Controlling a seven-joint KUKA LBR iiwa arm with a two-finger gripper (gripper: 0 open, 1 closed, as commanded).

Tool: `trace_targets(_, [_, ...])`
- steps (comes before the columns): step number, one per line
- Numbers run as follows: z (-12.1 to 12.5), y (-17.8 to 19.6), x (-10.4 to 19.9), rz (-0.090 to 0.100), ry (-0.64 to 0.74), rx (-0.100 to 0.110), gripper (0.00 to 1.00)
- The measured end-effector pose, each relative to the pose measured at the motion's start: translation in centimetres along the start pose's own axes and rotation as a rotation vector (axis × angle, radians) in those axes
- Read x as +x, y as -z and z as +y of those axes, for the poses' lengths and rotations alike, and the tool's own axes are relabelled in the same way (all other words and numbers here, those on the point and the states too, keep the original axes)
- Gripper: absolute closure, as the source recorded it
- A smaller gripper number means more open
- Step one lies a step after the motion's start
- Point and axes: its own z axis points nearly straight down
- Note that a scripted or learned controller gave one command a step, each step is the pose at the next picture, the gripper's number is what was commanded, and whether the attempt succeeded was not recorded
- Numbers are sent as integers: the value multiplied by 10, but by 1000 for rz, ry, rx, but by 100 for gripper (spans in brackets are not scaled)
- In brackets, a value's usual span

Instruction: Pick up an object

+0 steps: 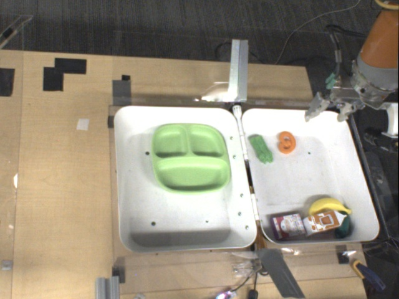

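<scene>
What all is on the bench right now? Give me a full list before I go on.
bins: 2, white, side by side on the bench
divided tray: 1, green, left bin
green piece: 1, green, right bin, by the divider
ring toy: 1, orange, right bin, upper middle
banana: 1, yellow, right bin, near corner
carton: 1, dark red and orange, below the banana
gripper: 1, grey, jaws open over the right bin's far right corner, holding nothing

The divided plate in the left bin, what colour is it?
Light green. The divided plate shows clearly in the camera view.
</scene>
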Motion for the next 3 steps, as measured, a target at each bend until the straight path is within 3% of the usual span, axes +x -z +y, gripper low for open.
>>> trace_targets(1, [11,-136,42,-1,100,-5,0])
trace_targets(2, [15,-121,44,-1,105,-14,100])
trace_targets(3, [-14,0,102,1,-27,-2,100])
